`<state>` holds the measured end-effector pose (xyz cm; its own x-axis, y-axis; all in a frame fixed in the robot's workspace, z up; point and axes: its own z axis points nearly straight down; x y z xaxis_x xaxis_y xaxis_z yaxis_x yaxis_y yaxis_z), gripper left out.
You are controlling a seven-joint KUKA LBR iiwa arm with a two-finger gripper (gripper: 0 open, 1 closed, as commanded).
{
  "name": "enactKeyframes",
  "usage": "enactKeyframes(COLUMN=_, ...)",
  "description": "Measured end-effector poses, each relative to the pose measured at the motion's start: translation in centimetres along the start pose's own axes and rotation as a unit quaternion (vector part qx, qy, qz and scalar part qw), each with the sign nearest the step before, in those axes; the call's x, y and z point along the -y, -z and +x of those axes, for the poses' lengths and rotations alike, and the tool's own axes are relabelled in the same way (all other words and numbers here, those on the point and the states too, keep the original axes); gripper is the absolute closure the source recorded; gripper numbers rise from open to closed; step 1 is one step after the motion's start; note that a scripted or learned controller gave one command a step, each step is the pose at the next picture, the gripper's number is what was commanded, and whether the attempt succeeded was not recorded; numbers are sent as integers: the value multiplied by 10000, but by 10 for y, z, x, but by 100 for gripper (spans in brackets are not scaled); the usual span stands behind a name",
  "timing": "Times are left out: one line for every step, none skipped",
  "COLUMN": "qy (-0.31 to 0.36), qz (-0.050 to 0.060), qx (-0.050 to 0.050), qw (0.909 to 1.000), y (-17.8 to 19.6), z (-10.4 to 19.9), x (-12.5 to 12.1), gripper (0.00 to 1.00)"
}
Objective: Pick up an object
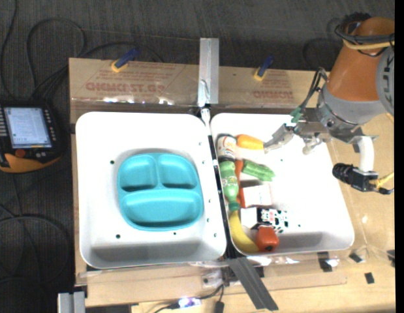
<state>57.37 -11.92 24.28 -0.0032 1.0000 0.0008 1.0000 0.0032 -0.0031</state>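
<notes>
My gripper hangs over the upper middle of the right bin, open, with nothing between its fingers. One fingertip points toward an orange and yellow toy just to its left. Below that toy, along the bin's left side, lie a green vegetable, a green bottle, a white and red box, a black-and-white spotted piece, a yellow banana and a red piece.
The left bin holds a turquoise divided plate. A ridge separates the two bins. The right half of the right bin is bare white floor. A tablet sits off the bench at far left.
</notes>
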Motion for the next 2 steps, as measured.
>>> enactKeyframes(qy=1078, qz=-10, qx=-2, qw=9942, y=-149, z=-6, x=11, gripper=0)
enactKeyframes(qy=1071, qz=-9, qx=-4, qw=9942, y=-141, z=-7, x=11, gripper=100)
